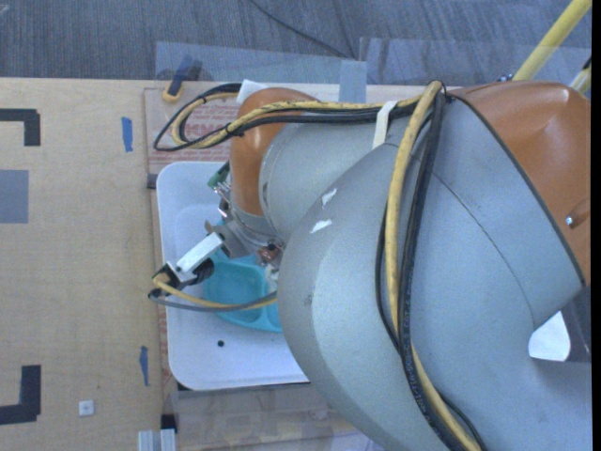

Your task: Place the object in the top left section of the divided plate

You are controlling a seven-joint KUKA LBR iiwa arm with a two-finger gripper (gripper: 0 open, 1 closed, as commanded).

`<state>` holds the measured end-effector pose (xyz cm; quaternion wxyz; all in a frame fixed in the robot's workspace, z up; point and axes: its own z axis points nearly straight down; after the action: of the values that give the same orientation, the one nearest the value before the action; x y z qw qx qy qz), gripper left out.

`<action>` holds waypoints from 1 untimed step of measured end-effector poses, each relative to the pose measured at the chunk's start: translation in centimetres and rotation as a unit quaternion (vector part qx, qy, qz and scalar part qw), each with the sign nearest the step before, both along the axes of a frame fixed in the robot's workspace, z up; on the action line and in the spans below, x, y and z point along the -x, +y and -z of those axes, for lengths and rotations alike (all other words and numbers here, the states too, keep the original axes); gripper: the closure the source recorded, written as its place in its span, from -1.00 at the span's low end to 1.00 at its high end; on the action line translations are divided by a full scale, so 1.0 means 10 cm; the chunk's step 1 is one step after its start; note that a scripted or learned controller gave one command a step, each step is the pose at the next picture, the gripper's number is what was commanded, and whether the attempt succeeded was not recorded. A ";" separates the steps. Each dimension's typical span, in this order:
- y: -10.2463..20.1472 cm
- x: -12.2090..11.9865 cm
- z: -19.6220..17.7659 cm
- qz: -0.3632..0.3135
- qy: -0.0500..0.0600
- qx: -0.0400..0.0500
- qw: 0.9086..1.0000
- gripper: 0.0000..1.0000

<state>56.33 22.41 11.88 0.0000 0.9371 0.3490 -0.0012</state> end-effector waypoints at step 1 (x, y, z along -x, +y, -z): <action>-0.10 0.44 0.12 -0.158 -0.012 -0.003 0.987 -1.00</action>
<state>51.90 21.45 10.72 0.0013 0.8701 0.4928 0.0109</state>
